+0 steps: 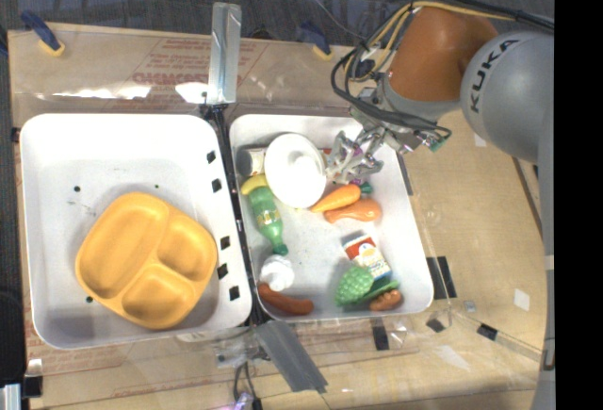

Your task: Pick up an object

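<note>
My gripper (353, 160) hangs over the far right part of the right bin (419, 248), just right of a white bowl (295, 170) and above the leafy end of an orange carrot (337, 199). Its fingers look slightly open, and I see nothing between them. A second orange piece (358, 212) lies beside the carrot. Further toward the front lie a green bottle (268, 221), a small carton (366, 253), a green bumpy toy (355, 285) and a brown sausage (286, 303). A small red and green item right under the gripper is partly hidden.
The left bin (57, 144) holds a yellow divided plate (146, 257). A metal post (224, 55) stands at the far end of the divider between the bins. The grey arm (499, 88) with cables (363, 59) overhangs the right bin's far right corner.
</note>
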You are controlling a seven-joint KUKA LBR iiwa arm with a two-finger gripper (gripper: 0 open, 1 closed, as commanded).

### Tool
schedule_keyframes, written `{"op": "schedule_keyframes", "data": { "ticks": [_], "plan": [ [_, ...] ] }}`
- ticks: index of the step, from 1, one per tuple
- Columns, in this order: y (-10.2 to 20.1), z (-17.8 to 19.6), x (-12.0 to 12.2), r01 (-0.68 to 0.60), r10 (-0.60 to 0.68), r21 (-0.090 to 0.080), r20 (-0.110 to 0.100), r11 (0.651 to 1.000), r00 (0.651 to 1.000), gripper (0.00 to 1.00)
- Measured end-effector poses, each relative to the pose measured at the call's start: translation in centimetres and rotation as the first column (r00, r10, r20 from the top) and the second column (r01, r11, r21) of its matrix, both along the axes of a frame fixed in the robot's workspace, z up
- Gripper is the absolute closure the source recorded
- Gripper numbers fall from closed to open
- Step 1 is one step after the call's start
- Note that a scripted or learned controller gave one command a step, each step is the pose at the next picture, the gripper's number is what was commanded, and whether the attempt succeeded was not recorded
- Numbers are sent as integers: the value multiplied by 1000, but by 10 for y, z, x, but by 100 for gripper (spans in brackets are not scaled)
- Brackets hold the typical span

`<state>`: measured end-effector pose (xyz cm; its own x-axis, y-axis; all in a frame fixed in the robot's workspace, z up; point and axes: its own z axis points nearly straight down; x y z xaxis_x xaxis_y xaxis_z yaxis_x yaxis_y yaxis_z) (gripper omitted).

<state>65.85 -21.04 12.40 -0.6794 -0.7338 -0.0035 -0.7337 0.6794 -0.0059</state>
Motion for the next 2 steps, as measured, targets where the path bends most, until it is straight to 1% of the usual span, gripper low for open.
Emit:
{"op": "schedule_keyframes", "data": {
  "ticks": [1,2],
  "plan": [
    [3,17,-31,-272,272,3,-7,962,962,100],
    [2,2,-17,-537,537,-4,0,844,844,100]
  ]
}}
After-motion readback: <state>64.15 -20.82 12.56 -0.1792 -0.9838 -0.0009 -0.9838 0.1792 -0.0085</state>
